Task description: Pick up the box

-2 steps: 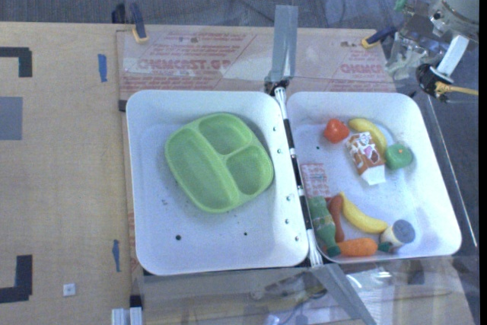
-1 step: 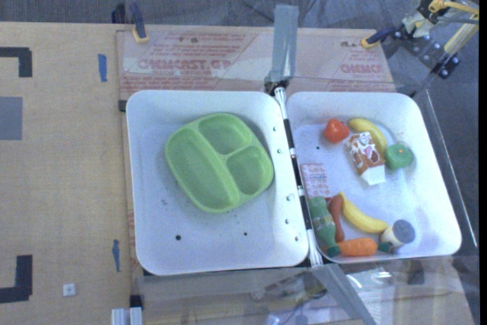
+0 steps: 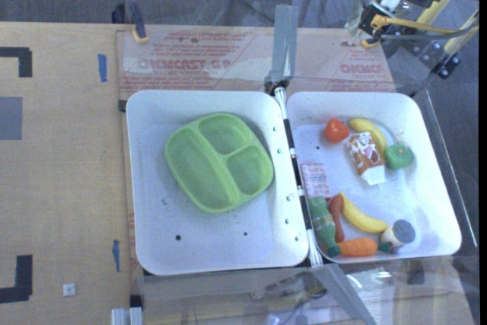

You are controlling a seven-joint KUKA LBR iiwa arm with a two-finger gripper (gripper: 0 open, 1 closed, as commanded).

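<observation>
On the wooden surface (image 3: 61,164), the left bin (image 3: 144,240) holds a green divided plate (image 3: 219,161). In the right bin (image 3: 434,186), the box (image 3: 366,157) lies flat in the middle. It is a small carton, white with red and brown print, its plain white end toward the near side. A red tomato (image 3: 335,130) sits to its upper left, a banana (image 3: 369,129) just behind it and a green fruit (image 3: 399,156) just beside it on the right. The gripper (image 3: 365,7) hangs beyond the bin's far edge, well apart from the box; I cannot tell how wide its jaws are.
</observation>
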